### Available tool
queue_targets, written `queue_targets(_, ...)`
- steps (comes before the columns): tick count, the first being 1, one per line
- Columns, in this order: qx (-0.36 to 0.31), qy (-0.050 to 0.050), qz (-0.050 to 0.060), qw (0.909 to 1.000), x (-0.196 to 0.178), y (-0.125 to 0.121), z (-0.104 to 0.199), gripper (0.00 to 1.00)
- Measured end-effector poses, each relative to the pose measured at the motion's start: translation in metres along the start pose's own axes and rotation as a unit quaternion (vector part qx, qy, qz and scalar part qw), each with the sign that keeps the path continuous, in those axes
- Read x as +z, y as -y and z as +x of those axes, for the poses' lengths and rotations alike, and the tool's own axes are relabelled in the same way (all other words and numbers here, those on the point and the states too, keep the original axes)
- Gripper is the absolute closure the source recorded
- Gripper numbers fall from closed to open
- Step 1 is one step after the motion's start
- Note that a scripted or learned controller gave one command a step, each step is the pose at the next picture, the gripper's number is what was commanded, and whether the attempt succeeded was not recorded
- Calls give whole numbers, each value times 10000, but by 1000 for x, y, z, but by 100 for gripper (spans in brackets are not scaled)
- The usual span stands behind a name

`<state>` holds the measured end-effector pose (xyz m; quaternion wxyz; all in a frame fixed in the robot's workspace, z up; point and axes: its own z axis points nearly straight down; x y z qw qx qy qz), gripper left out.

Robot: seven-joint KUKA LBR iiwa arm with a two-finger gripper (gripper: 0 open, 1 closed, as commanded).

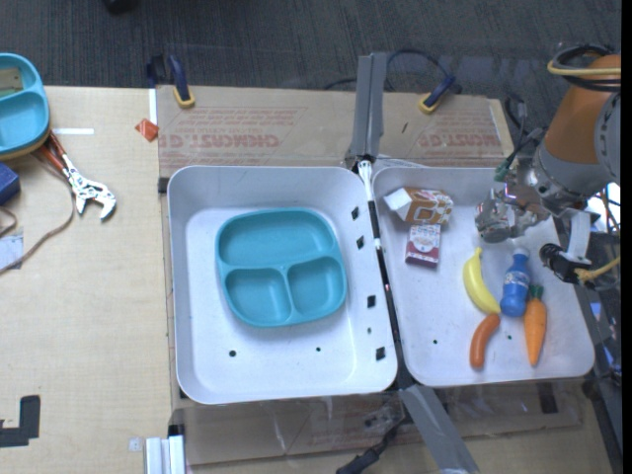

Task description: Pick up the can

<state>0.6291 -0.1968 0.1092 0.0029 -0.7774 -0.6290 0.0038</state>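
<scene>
At the near side of the right bin lie a carrot, a blue bottle and a banana. Farther back, what looks like the can, grey and dull, sits near the bin's far right corner. The claw hangs right over it, seemingly touching. Whether the claw is apart or together cannot be told. The step in hand seems to be the grasp itself. Next comes a firm close on the can, then a straight lift clear of the banana.

tray in left bin, banana in right bin
</scene>
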Motion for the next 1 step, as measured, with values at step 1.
queue_targets(1,-206,-4,-24,9998,-86,30,40,100)
